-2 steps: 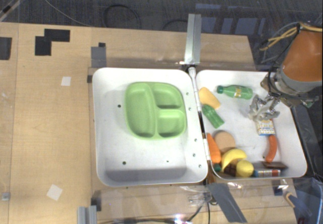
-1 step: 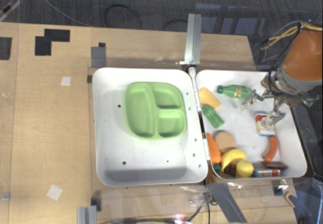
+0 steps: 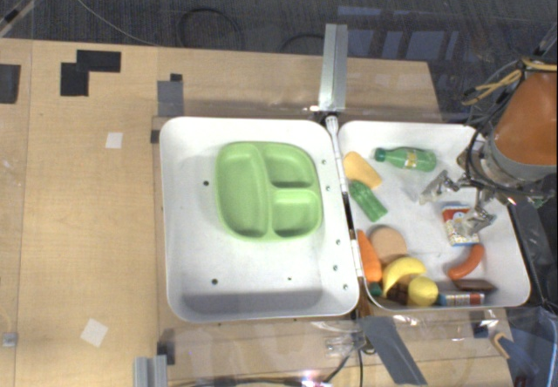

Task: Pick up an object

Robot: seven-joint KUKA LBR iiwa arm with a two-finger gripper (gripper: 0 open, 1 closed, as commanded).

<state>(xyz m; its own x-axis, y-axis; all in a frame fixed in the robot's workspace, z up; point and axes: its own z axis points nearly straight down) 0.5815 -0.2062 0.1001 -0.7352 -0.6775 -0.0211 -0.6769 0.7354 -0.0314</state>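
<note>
Arm: grey, with an orange band [image 3: 530, 119], entering from the right. Gripper [image 3: 455, 200]: pointing down and leftward, two metal fingers [image 3: 433, 187] spread apart, nothing between them.

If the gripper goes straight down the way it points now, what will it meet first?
Probably the small red and white packet in the right bin. The gripper hangs just above it, though the view from above leaves depth unclear; the bin floor beside it is also possible.

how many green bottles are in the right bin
2. One green bottle lies along the far side of the right bin, yellow cap end pointing left. A darker green bottle lies near the bin's left wall, below the yellow piece. Others could be hidden in the near-corner pile.
</note>
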